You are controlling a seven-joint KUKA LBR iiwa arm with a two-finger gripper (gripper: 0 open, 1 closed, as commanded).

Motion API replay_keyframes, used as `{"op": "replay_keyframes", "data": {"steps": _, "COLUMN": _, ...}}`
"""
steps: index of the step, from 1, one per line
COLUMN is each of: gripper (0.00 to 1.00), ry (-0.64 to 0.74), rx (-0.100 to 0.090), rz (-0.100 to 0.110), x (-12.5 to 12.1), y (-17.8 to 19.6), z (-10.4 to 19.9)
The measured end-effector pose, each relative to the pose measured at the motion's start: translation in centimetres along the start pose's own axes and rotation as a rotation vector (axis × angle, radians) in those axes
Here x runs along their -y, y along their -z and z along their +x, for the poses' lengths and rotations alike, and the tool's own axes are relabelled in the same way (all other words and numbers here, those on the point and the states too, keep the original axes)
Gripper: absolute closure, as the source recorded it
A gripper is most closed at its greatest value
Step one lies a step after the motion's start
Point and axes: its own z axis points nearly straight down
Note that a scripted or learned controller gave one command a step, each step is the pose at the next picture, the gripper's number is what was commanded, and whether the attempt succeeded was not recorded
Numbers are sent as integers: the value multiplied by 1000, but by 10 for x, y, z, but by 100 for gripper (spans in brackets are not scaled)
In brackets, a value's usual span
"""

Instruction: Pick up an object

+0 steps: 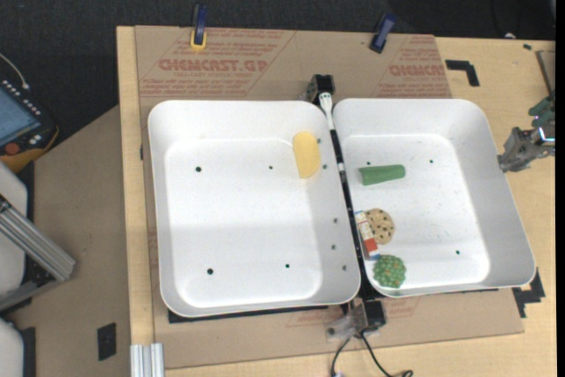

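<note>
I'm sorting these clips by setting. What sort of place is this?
Probably a robotics lab bench: two white bins clamped onto a cardboard sheet, toy food such as a cookie, and a claw at the right edge.

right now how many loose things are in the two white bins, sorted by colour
yellow: 1, the pale yellow oblong piece in the left white bin
green: 2, the flat green rectangular block and the bumpy green round clump, both in the right white bin
tan: 1, the round tan cookie with dark chips, right bin
total: 4
</note>
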Motion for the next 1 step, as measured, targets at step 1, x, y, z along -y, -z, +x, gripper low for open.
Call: {"op": "replay_keyframes", "data": {"steps": 1, "gripper": 100, "ry": 0, "rx": 2, "rz": -3, "x": -1, "y": 10, "z": 0}}
